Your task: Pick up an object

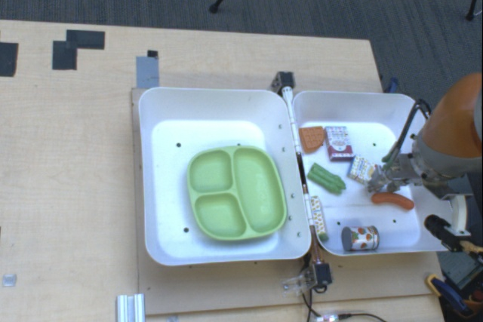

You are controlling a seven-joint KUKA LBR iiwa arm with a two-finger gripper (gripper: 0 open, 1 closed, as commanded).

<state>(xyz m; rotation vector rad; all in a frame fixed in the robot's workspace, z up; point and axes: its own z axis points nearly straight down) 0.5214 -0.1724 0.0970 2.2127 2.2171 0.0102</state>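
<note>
The hand is low inside the right bin, at its right part, and it reaches in from the right edge of the view. I cannot tell how it is set or if it has something, because it is small and dark in the picture. It is just beside a small silver packet and just above a red-orange sausage.

The risk, I think, comes from the crowding here. The packet and the sausage lie very near one another, so the hand may push one away while it aims at the other, or catch only a corner that slips out. The sausage is round and could roll aside. The packet looks thin and flat, so it may be hard to get under it.

The right bin also contains an orange cracker, a small red box, a green pepper and a can that lies on its side near the front wall. The left bin contains one green plate with three compartments, and nothing is in them.
</note>
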